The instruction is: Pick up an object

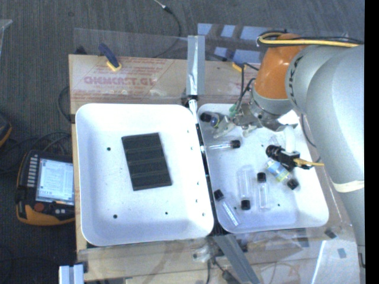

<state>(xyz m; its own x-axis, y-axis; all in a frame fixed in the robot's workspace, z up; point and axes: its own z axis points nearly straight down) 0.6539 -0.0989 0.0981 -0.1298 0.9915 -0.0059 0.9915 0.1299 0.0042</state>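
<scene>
We take this for a robotics lab: a grey industrial arm (334,93) with an orange band leans over two white bins (98,212) (308,209) on a plywood worktop (136,78), a handheld control unit (47,185) lies on the carpet (35,52), and a loose cable (164,7) trails nearby

Here's the arm (331,99) reaching over the right bin (308,210), with the claw (237,122) hanging low at that bin's far-left corner. A capped vial (208,119) sits just beside the claw in the same corner. A clear vial (222,147) lies a little nearer. At the bin's middle, two vials (244,182) lie side by side, and black caps (261,176) are scattered around them. The left bin (100,218) stands touching the right bin's left side. A black ridged slab (146,161) lies flat in it.
</scene>
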